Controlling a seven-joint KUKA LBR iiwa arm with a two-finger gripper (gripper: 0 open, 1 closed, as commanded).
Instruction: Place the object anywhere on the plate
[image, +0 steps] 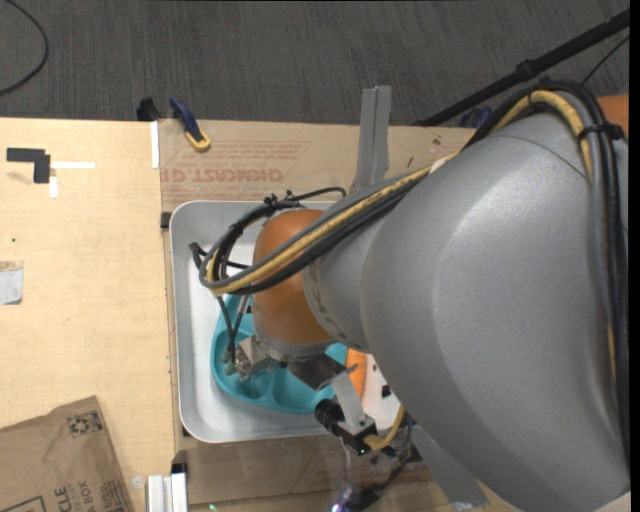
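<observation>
- Orange and white is the small bit (372, 385) that peeks out from under the arm, just right of the plate. It may be the object to place, but so much of it is hidden that I cannot say for sure. I cannot tell if it touches the plate.
- Just beside it, the blue-green plate (268, 396) lies flat. Its round edge shows on the left and along the bottom. The rest of the plate is hidden under the arm.
- Right over the plate's left part hangs the claw (240, 362). It is low and close to the plate, which I think is so a thing can be set down softly and not dropped. I cannot tell if the claw is spread or pressed together, or if it pinches anything.
- Above the claw is the orange band (285, 280) of the wrist. Black and yellow cables (300, 240) loop around it, loose enough for the wrist to turn.
- All around the plate is a shallow white bin (180, 300). Its low walls would stop things from sliding off.
- Over the plate's right side reaches the big grey arm (480, 300). It hides most of what lies that way.
- Left of the plate and the bin is the bare wooden bench (80, 300).
- Far down-left of the plate lies a brown cardboard piece (60, 460). Far up-left of it, a blue and yellow clamp (190, 125) grips the bench edge, I think to hold the board still.
</observation>
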